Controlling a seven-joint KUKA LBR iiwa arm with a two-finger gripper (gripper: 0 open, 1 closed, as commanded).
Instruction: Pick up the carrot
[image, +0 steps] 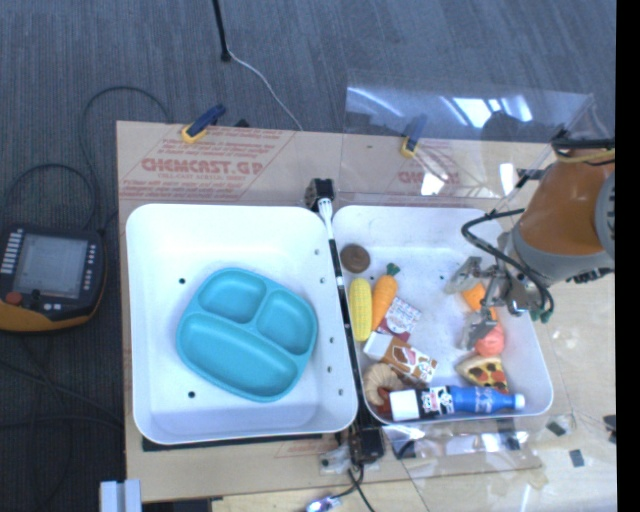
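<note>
The carrot, orange with a green top, lies in the right bin near its left wall, next to a yellow corn cob. My gripper hovers over the right half of the same bin, well to the right of the carrot and not touching it. Its two metal fingers stand spread apart, open. A small orange object sits in the gap between them; I cannot tell whether they touch it.
The right bin also holds a brown disc, a red-and-white packet, a pink-red toy, a pizza slice and a blue bottle along the front wall. The left bin holds a blue sectioned plate.
</note>
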